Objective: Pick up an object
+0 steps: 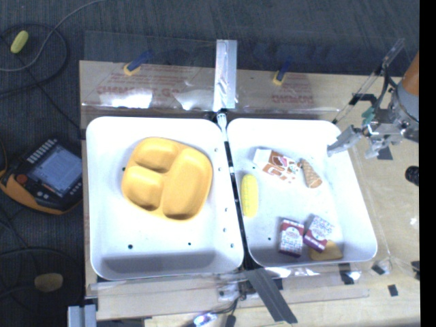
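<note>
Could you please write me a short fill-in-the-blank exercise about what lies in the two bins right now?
1. The big yellow divided tray lies in the ____ bin.
2. The corn cob lies in the right bin, beside its ____ wall.
3. The gripper hovers at the right bin's ____ corner.

Missing words: left; left; upper right

The scene is evenly and fairly brightly lit from above, with a cool, slightly bluish cast. The 2 shallow white plastic bins [231,182] are the brightest areas, close to washing out along their rims. A soft grey shadow lies along the near inner wall of the left bin. Glare streaks the clear plastic sheet [157,80] at the far edge of the pale wooden bench [381,203], and the upright strip of shiny metal [226,73] there. The dark carpet [41,251] stays dim and grainy. Overall focus is soft; small print on the packets is unreadable.
</note>
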You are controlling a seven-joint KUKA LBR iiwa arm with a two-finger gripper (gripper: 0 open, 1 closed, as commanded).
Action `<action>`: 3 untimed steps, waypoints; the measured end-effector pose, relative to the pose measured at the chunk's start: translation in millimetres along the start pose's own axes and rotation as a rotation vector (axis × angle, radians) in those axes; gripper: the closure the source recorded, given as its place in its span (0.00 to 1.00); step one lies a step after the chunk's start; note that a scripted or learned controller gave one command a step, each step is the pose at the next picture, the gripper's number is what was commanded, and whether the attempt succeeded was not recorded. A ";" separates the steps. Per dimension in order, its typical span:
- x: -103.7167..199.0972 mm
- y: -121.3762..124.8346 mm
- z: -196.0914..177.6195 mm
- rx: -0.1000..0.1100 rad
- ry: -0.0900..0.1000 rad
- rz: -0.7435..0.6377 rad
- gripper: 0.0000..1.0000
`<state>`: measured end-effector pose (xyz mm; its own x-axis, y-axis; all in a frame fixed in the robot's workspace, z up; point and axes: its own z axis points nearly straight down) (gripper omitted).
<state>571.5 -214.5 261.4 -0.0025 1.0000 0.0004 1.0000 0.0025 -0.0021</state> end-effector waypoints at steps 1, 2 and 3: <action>83.8 4.4 153.1 0.002 0.001 -0.038 0.00; 98.3 48.5 168.7 -0.016 -0.006 0.152 0.00; 96.6 44.6 161.8 -0.003 -0.009 0.150 1.00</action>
<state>615.5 -117.7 99.5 0.1469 0.9891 -0.0083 0.9892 -0.1469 0.0010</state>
